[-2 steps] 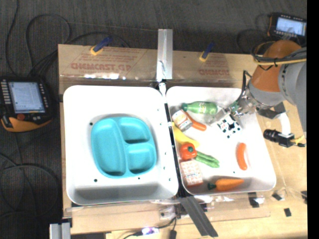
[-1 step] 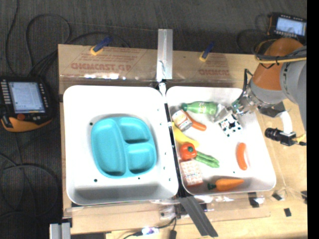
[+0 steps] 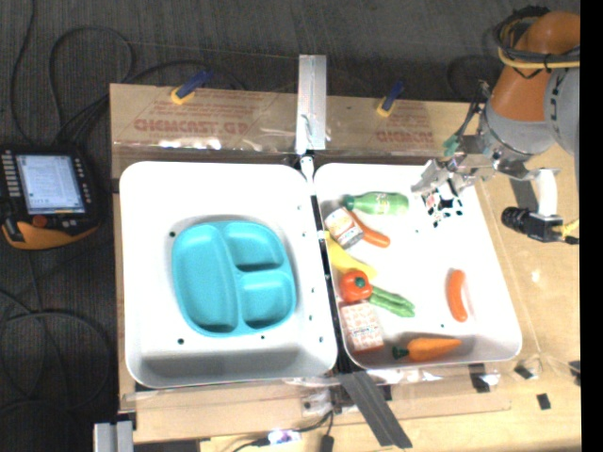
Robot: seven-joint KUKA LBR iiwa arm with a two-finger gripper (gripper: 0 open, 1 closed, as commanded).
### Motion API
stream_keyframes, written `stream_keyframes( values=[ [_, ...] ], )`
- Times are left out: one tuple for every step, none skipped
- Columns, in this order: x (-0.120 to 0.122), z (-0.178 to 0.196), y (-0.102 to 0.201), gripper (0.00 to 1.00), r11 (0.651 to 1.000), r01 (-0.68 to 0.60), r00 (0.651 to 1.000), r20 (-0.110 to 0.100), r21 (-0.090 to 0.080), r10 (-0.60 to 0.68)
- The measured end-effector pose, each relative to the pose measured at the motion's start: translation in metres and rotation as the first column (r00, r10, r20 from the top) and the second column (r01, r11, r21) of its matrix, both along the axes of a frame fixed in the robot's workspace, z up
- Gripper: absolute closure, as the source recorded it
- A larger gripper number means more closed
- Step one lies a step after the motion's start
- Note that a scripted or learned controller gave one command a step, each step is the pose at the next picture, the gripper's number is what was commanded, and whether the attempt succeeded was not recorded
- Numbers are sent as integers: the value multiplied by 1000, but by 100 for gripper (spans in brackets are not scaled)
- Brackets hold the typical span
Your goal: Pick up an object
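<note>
Sitting side by side on the bench, the left bin (image 3: 141, 215) holds a blue divided tray (image 3: 234, 276) and the right bin (image 3: 490, 281) holds the pickable items. The gripper (image 3: 441, 185) hangs over the right bin's far right corner; whether its jaws are spread or pressed together cannot be told. A green bottle (image 3: 377, 202) lies near the far edge, a carrot (image 3: 429, 348) along the near edge, a sausage (image 3: 457, 296) toward the right wall, and a tomato (image 3: 354, 285) near the left wall.
</note>
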State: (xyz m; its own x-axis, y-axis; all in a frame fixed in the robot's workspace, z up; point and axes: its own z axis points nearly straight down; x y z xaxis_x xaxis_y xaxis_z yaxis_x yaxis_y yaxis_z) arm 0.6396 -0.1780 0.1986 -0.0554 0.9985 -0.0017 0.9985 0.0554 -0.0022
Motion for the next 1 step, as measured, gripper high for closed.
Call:
stream_keyframes(
  values=[
    [1,7,1,100,1000,-2,1000,-3,-2,2]
  ],
)
